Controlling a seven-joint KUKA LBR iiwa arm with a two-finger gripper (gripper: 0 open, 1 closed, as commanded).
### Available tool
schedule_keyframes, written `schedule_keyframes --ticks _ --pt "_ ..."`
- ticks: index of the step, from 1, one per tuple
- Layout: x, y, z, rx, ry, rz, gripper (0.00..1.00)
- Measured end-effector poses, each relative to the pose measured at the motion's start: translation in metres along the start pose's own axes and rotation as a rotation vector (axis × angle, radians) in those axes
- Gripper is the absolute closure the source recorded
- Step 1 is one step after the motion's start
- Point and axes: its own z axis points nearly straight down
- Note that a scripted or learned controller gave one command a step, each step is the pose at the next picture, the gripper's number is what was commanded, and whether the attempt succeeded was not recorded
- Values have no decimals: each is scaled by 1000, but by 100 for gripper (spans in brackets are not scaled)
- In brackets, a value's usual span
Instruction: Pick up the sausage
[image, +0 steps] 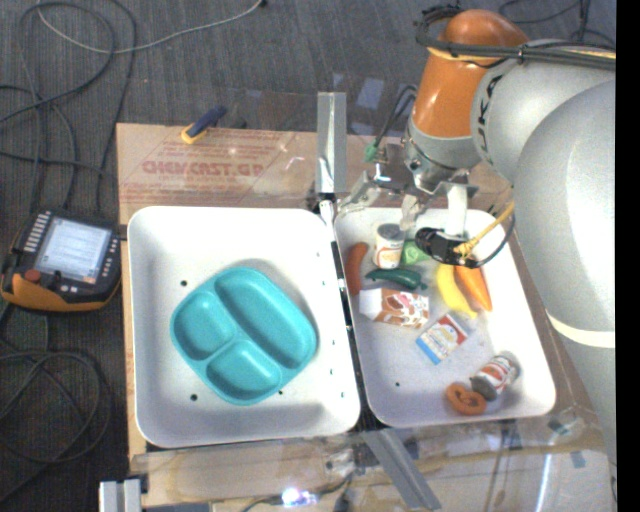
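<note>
Fingers (432, 222) hang over far end of right bin (520, 400); gap between them reads as parted, nothing held, though you can't judge how wide. Your target lies to camera-left of fingers and slightly nearer camera. Largest first: left bin (150, 380) carries teal divided tray (245, 333); right bin crowded with small items. Sausage (356, 266): reddish-brown, smooth, slim; lies against right bin's left wall, long axis along that wall. Green piece (395, 276) sits just beside it.
</note>
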Motion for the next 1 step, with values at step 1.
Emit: schedule_keyframes --ticks 1 --pt "-62 -43 25 -1 -2 24 0"
